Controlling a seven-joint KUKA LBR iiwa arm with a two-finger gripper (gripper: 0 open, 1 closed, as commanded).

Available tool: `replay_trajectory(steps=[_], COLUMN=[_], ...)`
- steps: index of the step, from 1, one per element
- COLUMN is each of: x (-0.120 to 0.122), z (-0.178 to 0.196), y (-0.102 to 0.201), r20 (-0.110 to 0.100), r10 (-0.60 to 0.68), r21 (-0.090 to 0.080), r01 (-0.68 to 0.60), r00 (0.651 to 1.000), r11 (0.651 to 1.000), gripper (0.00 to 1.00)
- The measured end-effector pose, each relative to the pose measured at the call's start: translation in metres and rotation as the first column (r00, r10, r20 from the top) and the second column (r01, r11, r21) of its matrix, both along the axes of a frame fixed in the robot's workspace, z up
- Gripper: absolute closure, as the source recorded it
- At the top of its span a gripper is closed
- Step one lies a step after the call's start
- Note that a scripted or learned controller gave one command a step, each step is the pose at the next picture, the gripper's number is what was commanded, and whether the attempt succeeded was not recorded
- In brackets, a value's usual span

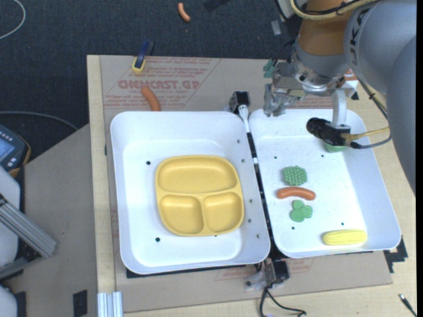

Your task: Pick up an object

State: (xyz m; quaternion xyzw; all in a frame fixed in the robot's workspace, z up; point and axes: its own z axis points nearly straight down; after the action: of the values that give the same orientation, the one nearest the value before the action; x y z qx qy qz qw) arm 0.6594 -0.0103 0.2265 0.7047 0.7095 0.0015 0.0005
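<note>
The pick has not begun in any way that shows. The hand (276, 103) sits at the far left corner of the right bin (360, 190), close to the rim it shares with the left bin (132, 177). Nothing can be seen in its grip, and from this slant I cannot tell whether it is open or closed.

The likely targets all lie in the right bin, nearer than the hand and apart from it. A round green bumpy toy (294, 175) lies towards the middle. Just on its near side is an orange sausage (295, 193), lying crosswise. A small green sprig (301, 211) sits just beyond that on the near side. A yellow corn cob (344, 237) rests by the near right rim, well apart from the rest. None of them is lifted or touched.

The left bin holds a yellow divided plate (198, 193), flat and with nothing on it. Another sausage (151, 98) lies out on the worktop (198, 78), beyond the left bin.

By my judgement everything is left to do: travel to one of the pieces, come down over it, close on it and raise it. The three clustered pieces lie close together, so a grasp there may nudge a neighbour.
</note>
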Motion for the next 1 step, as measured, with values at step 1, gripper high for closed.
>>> replay_trajectory(steps=[1], x=[0.0014], z=[0.0083], y=[-0.0067], r20=[0.001], r10=[-0.006], r21=[-0.002], r01=[0.006], r00=[1.000], r11=[1.000], gripper=[1.00])
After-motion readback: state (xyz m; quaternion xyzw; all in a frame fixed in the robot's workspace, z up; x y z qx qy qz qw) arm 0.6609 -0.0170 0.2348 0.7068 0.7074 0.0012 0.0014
